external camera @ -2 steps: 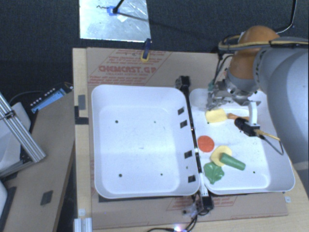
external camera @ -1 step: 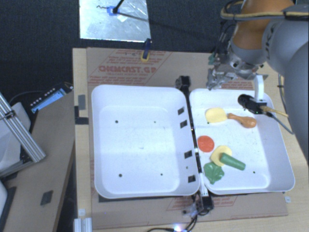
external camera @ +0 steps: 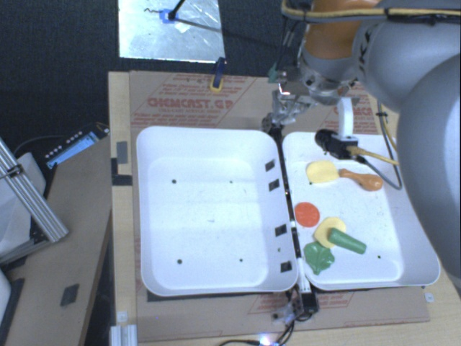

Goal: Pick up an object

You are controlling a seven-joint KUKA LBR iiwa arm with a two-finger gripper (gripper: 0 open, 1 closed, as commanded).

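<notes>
Operator, you are looking at a left bin point(external camera: 209, 215) lying bare beside a right bin point(external camera: 382, 265) holding an orange disc point(external camera: 307, 214), green toy point(external camera: 319, 256) and yellow piece point(external camera: 322, 171), while your gripper point(external camera: 283, 112) is hovering over the bins' top junction, its opening impossible to judge.

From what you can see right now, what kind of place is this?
Probably a robotics lab bench set up for grasping trials: a robot arm over two white bins, small toy-like objects in the right one, cardboard underneath.

cardboard sheet point(external camera: 189, 96) under the bins, foil square point(external camera: 170, 18), aluminium rail point(external camera: 30, 197) at left
</notes>
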